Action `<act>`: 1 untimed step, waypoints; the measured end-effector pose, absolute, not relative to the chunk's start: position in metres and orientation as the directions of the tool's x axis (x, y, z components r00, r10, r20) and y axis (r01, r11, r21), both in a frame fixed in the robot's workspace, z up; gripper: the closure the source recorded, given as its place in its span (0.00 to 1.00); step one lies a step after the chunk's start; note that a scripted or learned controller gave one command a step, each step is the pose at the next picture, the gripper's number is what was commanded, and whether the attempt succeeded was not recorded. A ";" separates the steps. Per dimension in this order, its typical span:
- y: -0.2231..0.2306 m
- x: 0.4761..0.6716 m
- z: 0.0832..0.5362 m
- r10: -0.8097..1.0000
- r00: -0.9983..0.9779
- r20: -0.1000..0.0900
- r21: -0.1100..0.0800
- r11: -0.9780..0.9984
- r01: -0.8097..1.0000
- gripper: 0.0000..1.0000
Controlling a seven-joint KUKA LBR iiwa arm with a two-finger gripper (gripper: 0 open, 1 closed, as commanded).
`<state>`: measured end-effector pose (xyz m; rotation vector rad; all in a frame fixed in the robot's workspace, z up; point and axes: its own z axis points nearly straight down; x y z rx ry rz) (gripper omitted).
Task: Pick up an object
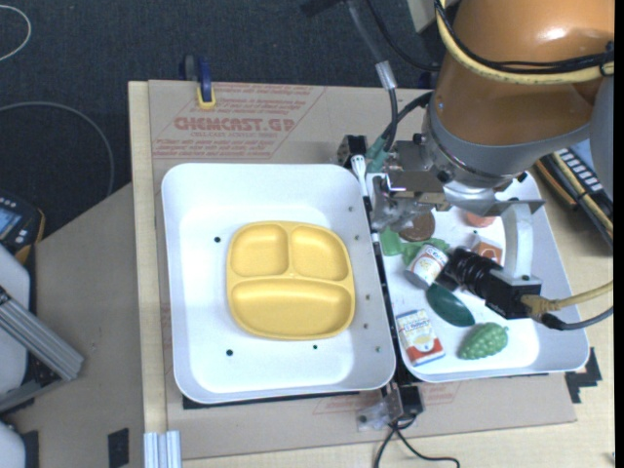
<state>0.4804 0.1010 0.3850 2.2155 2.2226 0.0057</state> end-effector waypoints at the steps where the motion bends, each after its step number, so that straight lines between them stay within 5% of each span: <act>1: 0.101 0.481 0.395 1.000 -0.004 0.000 0.007 0.004 1.000 1.00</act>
